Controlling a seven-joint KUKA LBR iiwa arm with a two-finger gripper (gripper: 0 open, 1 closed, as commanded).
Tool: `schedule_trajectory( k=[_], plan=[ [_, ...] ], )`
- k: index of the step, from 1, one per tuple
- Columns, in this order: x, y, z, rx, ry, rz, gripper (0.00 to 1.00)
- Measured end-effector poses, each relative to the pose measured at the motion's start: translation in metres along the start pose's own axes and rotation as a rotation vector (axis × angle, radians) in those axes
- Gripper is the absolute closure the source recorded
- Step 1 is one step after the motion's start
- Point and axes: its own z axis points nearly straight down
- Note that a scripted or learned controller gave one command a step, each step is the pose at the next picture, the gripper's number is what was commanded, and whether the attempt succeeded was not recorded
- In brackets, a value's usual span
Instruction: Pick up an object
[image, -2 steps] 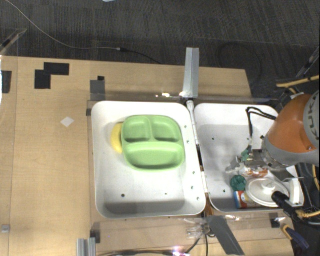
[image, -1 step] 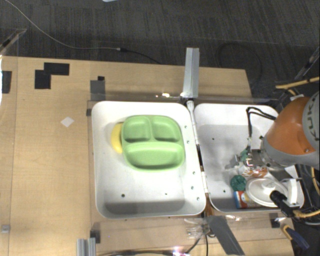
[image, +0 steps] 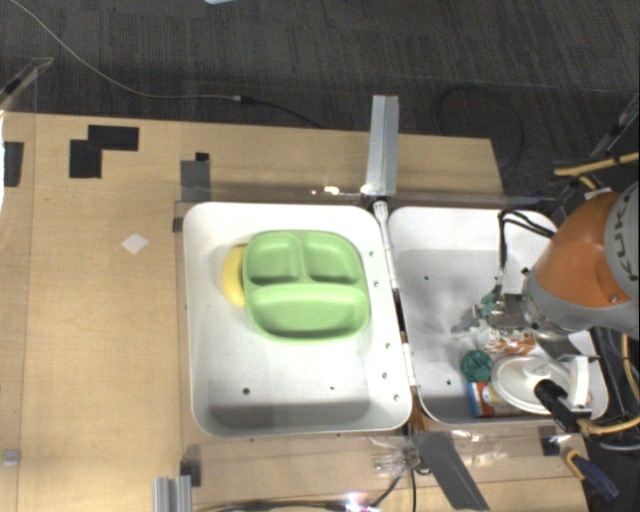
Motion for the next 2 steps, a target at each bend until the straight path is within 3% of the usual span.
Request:
schedule_trajectory(
  k=[1,2],
  plan=[
    [-0.032,0.003,0.000,-0.001,0.000,0.032,0.00],
    [-0.036,0.008,-0.014,-0.016,-0.009,0.031,1.00]
  ],
)
